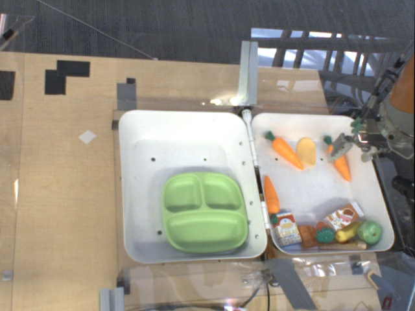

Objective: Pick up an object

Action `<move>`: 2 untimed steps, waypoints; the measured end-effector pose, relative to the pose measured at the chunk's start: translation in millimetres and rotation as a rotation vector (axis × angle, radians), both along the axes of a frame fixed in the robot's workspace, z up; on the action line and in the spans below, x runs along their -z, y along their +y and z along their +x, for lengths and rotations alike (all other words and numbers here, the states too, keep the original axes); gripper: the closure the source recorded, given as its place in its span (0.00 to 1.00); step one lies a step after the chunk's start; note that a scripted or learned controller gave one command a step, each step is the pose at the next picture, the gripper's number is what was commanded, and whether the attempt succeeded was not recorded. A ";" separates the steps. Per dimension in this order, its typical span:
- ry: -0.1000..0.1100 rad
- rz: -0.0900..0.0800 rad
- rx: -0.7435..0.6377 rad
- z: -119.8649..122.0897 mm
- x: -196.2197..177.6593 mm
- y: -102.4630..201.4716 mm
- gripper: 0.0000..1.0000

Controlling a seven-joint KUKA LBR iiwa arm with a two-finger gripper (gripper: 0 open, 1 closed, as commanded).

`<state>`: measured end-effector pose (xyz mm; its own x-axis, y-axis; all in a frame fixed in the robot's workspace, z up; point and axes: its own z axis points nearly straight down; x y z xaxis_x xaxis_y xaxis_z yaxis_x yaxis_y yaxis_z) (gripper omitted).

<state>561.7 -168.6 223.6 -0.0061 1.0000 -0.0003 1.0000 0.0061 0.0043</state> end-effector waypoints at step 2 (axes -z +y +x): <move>-0.004 -0.002 -0.013 74.0 126.7 -33.9 0.00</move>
